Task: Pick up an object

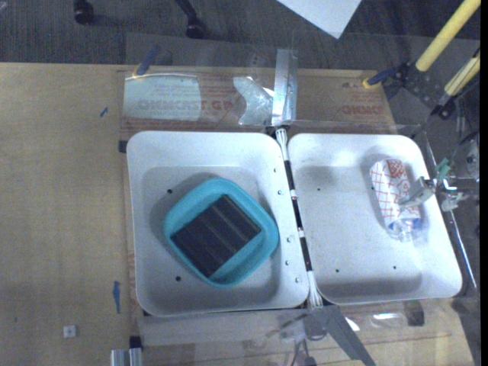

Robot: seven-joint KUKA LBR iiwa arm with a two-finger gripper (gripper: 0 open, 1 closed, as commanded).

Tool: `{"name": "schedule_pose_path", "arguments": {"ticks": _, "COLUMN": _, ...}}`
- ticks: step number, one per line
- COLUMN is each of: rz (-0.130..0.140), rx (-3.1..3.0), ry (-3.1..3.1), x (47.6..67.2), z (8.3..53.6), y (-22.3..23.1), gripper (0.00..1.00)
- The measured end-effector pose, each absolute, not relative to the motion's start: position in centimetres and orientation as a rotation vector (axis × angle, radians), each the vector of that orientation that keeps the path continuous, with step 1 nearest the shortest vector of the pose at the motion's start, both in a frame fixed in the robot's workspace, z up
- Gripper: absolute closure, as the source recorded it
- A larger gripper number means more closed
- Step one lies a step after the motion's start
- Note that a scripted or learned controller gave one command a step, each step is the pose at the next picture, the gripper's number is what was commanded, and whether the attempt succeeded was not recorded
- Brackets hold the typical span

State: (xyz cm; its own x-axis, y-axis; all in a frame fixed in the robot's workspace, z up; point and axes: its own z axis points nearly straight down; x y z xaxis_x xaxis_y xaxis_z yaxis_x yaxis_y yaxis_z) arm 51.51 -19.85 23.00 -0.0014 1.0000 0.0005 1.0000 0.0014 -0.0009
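Sitting in the right white bin (335,280), near its right wall, the crumpled red-and-white plastic wrapper (394,197) looks light, soft and slippery; best pinched across its bunched middle. Claw (427,191) touches it, state unclear.

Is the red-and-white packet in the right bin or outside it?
In. The packet lies on the right bin's floor near its right wall, inside the rim; the gripper is at its right edge.
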Motion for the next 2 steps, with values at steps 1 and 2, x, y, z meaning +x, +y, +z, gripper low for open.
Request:
{"name": "schedule_pose_path", "arguments": {"ticks": 1, "rz": -0.016, "rx": -1.973, "ry": -2.48, "x": 56.7, "z": 13.6, "y": -16.9, "gripper": 0.0}}
{"name": "schedule_pose_path", "arguments": {"ticks": 2, "rz": -0.028, "rx": -2.003, "ry": -2.483, "x": 57.9, "z": 12.7, "y": -18.6, "gripper": 0.0}}
